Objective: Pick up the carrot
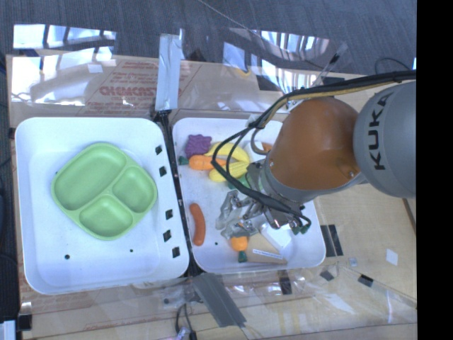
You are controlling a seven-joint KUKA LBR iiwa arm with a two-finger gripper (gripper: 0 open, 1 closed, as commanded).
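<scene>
Robot arm reaching into the right bin (pixel 311 250) of toy food.
The gripper (pixel 239 222) hovers just above a small orange carrot (pixel 239 244); I cannot tell its grip.

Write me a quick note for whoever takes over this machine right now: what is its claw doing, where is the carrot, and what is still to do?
Gripper: the metal two-finger gripper is low in the right white bin, near its front. Whether its fingers are open or shut cannot be read from here.
Carrot: the small orange toy carrot with a green end lies on the bin floor just in front of the gripper, beside a pale wedge-shaped toy.
Nearby: a red-orange toy sausage lies near the bin's left wall.
Other bin: the green three-compartment plate sits in the left white bin.
Done: the arm is over the carrot's corner.
Left: grasp the carrot and lift it.
</scene>
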